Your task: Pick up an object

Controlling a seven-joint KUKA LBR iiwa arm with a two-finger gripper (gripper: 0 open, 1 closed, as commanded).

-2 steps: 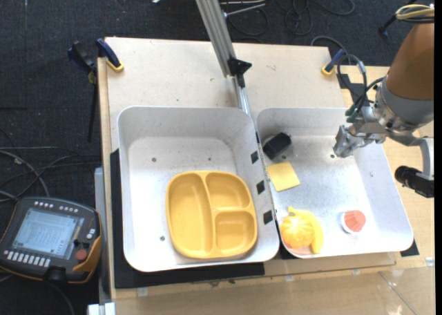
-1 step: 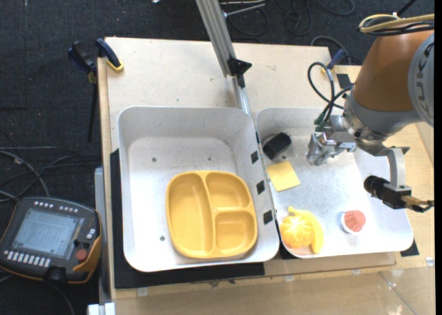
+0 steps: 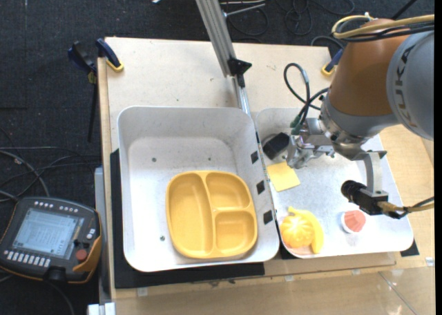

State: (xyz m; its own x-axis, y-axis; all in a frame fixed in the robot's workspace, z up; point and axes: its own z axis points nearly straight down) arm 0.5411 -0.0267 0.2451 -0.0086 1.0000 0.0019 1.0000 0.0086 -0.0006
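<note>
Cheese slice (image 3: pixel 284 176): we see a flat, pale-yellow square; right bin (image 3: pixel 387 168), by its left wall
Gripper (image 3: pixel 297 158): just above the slice's upper edge; finger state we cannot tell

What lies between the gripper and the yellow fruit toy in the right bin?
In the camera view, a flat yellow square piece lies between the gripper and the yellow fruit toy.

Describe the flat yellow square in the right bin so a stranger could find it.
Start at the right bin. By its left wall lies the yellow square, just below the end effector. Unlike the lumpy yellow toy nearer the front, it is thin, flat and pale.
</note>
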